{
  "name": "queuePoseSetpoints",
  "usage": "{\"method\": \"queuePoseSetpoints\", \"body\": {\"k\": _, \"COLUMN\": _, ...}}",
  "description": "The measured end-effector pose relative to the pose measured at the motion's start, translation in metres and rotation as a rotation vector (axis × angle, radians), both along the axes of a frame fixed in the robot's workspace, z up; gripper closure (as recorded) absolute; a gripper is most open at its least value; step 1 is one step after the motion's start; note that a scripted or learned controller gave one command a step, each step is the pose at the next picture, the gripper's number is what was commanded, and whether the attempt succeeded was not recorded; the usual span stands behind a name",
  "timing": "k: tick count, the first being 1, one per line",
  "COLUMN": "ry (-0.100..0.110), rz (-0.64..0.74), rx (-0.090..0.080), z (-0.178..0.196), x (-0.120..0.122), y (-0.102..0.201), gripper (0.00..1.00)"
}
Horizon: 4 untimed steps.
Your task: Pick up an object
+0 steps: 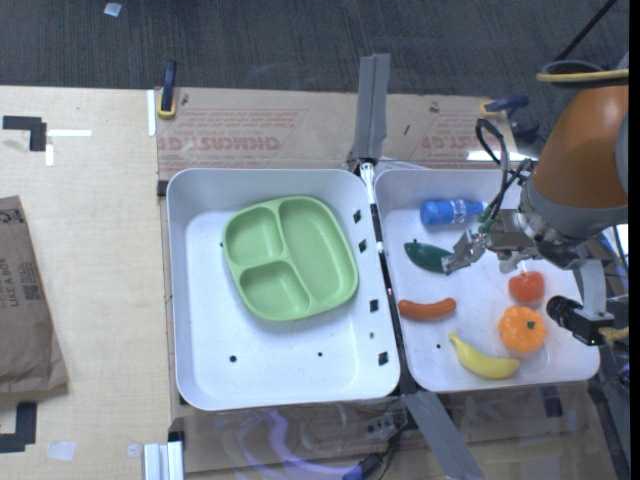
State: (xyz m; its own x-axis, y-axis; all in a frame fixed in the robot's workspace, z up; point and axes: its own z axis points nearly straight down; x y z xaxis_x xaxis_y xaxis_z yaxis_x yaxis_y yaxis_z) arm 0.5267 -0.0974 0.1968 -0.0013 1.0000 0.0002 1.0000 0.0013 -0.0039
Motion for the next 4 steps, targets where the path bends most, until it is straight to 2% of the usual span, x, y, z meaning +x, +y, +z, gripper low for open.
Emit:
{"method": "queuePoseSetpoints", "body": {"k": 1, "ry": -0.003, "rz": 0.075, "rx": -0.001, "z": -0.052, "x": 0.127, "y": -0.038, "gripper": 0.0}}
{"method": "queuePoseSetpoints", "body": {"k": 2, "ry": -0.002, "rz": -0.032, "rx": -0.001, "z": -0.105, "x": 0.092, "y": -0.005, "gripper": 0.0}}
{"method": "queuePoseSetpoints", "body": {"k": 3, "ry": -0.003, "rz": -0.037, "rx": -0.001, "z": -0.096, "x": 0.092, "y": -0.006, "gripper": 1.0}}
{"method": "queuePoseSetpoints", "body": {"k": 4, "ry": -0.002, "rz": -0.037, "rx": -0.001, "z": -0.096, "x": 0.092, "y": -0.007, "gripper": 0.0}}
